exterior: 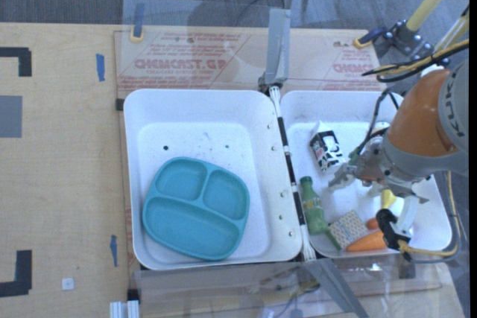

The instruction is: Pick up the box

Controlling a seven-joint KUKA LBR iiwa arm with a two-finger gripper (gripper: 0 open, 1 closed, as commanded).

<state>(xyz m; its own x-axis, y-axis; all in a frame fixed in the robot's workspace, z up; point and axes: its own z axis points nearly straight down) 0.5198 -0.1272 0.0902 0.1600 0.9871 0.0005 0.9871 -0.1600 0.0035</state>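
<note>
Small black-and-white carton box (325, 150) lies in right bin (298, 112), upper left area, long axis running top to bottom, slightly tilted. Gripper (356, 173) hovers just right of box, finger spread impossible to tell. One green bottle (311, 206), one carrot (365, 242) nearby. One teal three-compartment plate (195, 208) in left bin (149, 112).

Gripper (356, 173) over right bin (298, 109), beside box (326, 150), teal plate (196, 208) left
</note>
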